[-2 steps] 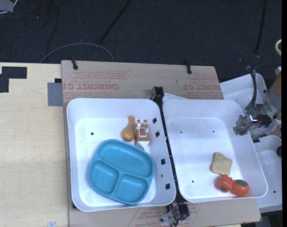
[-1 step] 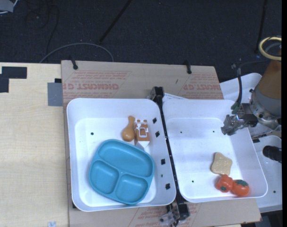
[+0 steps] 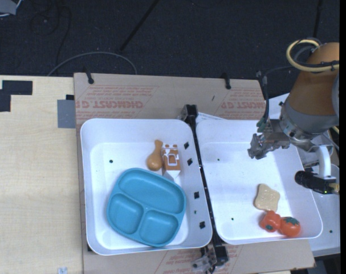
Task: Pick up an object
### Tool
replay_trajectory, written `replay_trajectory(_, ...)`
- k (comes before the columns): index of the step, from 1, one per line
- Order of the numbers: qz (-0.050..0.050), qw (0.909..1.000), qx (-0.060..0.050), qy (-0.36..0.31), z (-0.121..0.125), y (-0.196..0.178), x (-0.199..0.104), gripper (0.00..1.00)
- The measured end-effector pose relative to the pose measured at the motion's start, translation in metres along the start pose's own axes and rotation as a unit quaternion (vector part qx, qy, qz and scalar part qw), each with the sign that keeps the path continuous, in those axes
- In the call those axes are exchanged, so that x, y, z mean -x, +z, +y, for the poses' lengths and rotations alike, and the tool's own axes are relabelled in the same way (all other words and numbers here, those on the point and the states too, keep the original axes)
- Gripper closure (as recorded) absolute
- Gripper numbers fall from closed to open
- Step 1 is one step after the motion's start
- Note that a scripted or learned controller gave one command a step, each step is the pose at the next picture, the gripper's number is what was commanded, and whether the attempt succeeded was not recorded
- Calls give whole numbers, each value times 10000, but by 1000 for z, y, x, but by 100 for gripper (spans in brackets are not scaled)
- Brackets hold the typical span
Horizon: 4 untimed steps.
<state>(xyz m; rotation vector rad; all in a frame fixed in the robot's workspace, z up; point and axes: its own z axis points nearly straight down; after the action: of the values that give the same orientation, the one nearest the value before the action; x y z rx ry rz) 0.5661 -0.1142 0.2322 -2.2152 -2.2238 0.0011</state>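
My gripper (image 3: pixel 258 149) hangs over the upper right part of the right bin (image 3: pixel 230 170), its dark fingers pointing down and left. Nothing shows between them. A beige slice of toy bread (image 3: pixel 267 197) lies below it in the same bin. Two orange-red toy tomatoes (image 3: pixel 280 224) sit in that bin's lower right corner. In the left bin (image 3: pixel 96 153) a blue divided plate (image 3: pixel 146 206) fills the lower part. A tan toy drumstick (image 3: pixel 155 157) and a small orange-and-white block (image 3: pixel 172 156) lie just above the plate.
A black divider strip (image 3: pixel 196 176) runs between the two bins. Both bins rest on a cardboard sheet (image 3: pixel 161 99) on the pale bench. A black cylinder (image 3: pixel 315 181) juts out at the right bin's right edge, under the arm.
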Motion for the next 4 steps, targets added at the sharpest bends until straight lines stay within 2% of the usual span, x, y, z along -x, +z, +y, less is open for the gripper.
replay_trajectory(2,-1,10000,-11,7,10,17,-93,100)
replay_trajectory(3,6,10000,-12,-9,4,14,-156,100)
replay_trajectory(4,0,10000,0,-5,11,6,-202,100)
